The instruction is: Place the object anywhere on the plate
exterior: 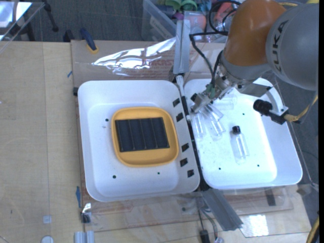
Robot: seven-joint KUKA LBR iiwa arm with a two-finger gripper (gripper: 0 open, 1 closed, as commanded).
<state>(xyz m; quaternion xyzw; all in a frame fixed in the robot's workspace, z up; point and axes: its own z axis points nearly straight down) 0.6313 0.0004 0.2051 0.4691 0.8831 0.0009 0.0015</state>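
Gripper low at right bin's left edge, finger state impossible to tell; clear vial loose mid-bin, well apart from yellow plate in left bin; likely empty grasp, being off target.

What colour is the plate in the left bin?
The plate has a yellow-orange rim and a dark, ribbed centre, seen in the camera view.
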